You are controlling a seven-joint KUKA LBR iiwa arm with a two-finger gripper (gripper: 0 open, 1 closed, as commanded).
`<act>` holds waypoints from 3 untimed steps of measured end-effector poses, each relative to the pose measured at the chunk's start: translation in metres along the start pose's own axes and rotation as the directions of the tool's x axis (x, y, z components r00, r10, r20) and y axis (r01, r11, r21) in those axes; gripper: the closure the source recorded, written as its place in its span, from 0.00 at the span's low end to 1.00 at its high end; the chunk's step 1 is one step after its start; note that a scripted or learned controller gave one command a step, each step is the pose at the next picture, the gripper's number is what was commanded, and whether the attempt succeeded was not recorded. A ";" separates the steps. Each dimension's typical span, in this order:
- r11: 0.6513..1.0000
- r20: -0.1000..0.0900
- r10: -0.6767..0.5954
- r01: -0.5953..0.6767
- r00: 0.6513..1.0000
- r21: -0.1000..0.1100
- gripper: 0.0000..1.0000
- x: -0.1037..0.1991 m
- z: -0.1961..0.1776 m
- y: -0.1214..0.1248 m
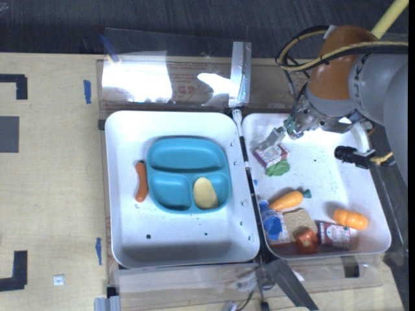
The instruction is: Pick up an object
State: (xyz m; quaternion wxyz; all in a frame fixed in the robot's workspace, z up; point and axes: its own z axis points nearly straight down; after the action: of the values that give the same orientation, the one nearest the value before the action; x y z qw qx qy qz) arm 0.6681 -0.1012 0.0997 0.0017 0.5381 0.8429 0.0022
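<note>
1. The hand (293,126) hangs low over the far end of the right bin (376,196); whether it is open or closed, I cannot tell.
2. A small silver-and-red packet (270,153) lies just left and nearer, apart from it.

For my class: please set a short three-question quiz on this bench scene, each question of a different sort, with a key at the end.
1. True or false: the yellow potato-shaped piece lies in a compartment of the blue tray.
2. Multiple choice: the carrot lies in (A) the left bin, (B) the right bin, (C) the blue tray.
3. Short answer: what lies in the left bin just outside the blue tray's left edge?

Key
1. True; it sits in the tray's lower right compartment.
2. B.
3. An orange sausage-shaped piece, lying lengthwise beside the tray.

The gripper is over the right bin's upper part, near a small packet.
</note>
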 end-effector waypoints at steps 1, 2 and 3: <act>1.000 -0.005 -0.008 0.008 1.000 0.007 0.00 -0.002 0.001 0.001; 1.000 0.010 -0.012 0.012 1.000 -0.012 1.00 -0.004 -0.008 0.006; 1.000 -0.010 -0.016 0.016 1.000 0.006 0.00 0.002 -0.003 0.004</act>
State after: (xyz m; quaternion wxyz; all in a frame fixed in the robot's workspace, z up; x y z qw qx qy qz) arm 0.6708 -0.0973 0.1032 -0.0039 0.5311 0.8473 0.0024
